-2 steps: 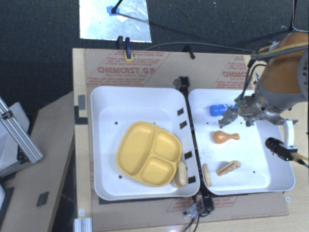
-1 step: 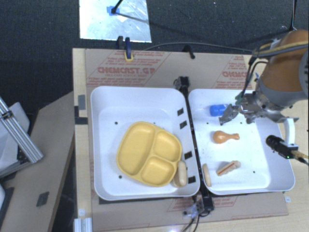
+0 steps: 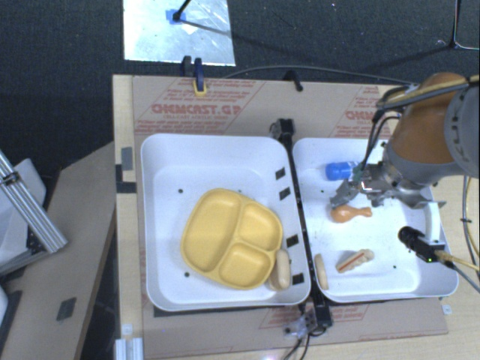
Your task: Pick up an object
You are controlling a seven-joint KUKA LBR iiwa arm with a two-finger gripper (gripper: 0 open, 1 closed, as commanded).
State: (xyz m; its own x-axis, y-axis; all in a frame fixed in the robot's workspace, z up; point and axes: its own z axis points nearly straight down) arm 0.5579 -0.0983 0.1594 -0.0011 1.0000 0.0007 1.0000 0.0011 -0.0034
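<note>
The two-finger gripper [image 3: 358, 188] is positioned in the right white bin [image 3: 405, 287]; its opening cannot be told. An orange plastic drumstick [image 3: 350, 214] lies just beside it at six o'clock. A sideways nudge is risked if the descent is misaligned.

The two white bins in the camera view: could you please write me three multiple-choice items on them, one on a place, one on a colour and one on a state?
1. Where does the divided tray lie?
A. left bin
B. right bin
C. on the cardboard

2. What colour is that tray?
A. blue
B. yellow
C. red

3. How does the toy drumstick lie beneath the tool?
A. hanging from the tool
B. flat on the bin floor
C. on the tray

Key: 1 A, it fills the left bin's middle; 2 B, it is plainly yellow; 3 B, it rests on the right bin's white floor beside the blue object.
</note>
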